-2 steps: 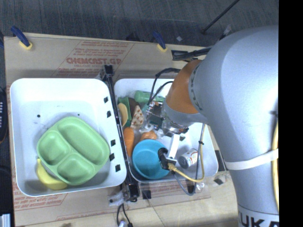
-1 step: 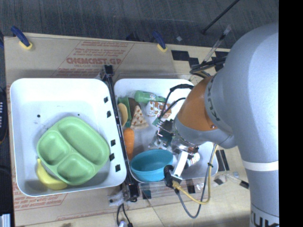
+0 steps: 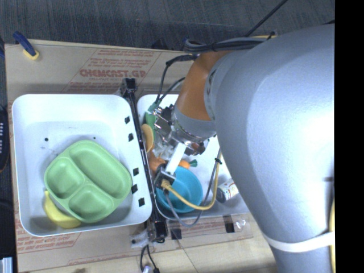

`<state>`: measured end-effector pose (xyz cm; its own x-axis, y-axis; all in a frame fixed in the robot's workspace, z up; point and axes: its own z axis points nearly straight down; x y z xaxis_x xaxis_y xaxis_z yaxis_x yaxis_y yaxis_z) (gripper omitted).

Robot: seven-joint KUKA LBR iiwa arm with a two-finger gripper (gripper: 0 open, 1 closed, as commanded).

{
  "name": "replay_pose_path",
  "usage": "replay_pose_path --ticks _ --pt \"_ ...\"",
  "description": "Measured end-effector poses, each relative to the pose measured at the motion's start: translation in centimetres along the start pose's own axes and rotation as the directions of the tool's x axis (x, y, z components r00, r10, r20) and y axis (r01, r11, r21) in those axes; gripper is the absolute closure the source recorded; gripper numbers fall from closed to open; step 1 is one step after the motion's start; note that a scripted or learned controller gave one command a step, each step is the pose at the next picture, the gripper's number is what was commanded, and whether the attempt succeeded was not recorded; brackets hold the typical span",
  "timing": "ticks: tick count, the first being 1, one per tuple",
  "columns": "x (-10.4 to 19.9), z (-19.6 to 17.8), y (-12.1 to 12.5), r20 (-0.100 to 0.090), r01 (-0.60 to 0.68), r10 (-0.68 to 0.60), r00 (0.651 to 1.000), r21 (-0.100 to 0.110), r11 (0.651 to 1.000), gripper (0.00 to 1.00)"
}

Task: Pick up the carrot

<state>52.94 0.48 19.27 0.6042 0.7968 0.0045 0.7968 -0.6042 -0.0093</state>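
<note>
So, the carrot (image 3: 183, 165) is found in the right-hand bin (image 3: 145, 103), pretty much under the gripper (image 3: 164, 152). Orange is seen poking out on both sides of it: one bit just beside the rim of the blue bowl (image 3: 183, 193), another over by the bin's left wall. If both bits are taken as one carrot (a guess, since the middle is hidden), its long axis runs roughly across the bin, left to right in the view. The gripper is hung low over that hidden middle, angled down and to the left from the wrist. Whether it's released or clenched can't be told from here, and nothing can be said to be gripped. The coming move is judged to be a short straight drop rather than a sideways reach, with the bowl rim crowded close on the near side. The green divided plate (image 3: 88, 178) in the left bin (image 3: 23, 114) is well apart.
</note>
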Motion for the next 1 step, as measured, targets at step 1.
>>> replay_pose_path --ticks 1 --pt "-7.83 0.15 3.0 0.009 0.193 -0.193 0.981 0.004 0.981 1.0"
